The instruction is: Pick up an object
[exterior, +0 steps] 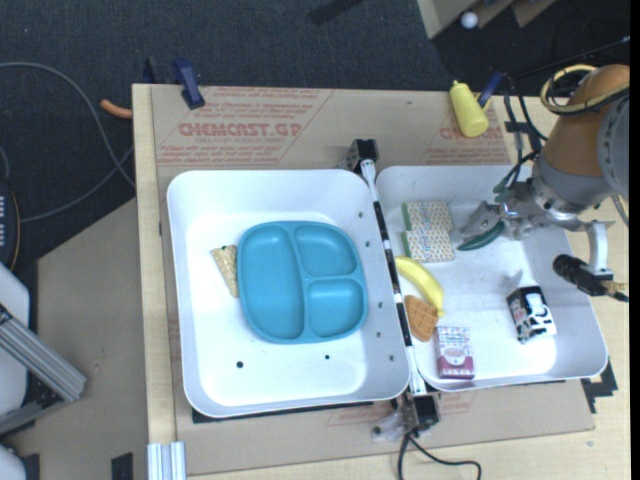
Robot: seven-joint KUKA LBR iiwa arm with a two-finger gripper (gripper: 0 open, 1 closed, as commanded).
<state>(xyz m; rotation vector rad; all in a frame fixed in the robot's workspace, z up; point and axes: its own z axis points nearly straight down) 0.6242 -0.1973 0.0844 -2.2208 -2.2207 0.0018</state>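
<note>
My gripper (478, 230) hangs low over the back middle of the right bin (590, 353), below the grey and orange arm (580, 138). It is just right of a patterned flat packet (429, 230) and may be touching its edge. I see nothing held in it. In front of the packet lie a banana (421, 280), a round orange waffle (422, 318) and a small pink box (453, 352). A black and white can (529, 314) lies on its side toward the right wall.
The left bin (200, 368) holds a blue divided plate (300, 280) with a cracker (226, 265) by its left edge. A yellow clamp (467, 108) and a blue clamp (187, 83) sit on the board behind the bins.
</note>
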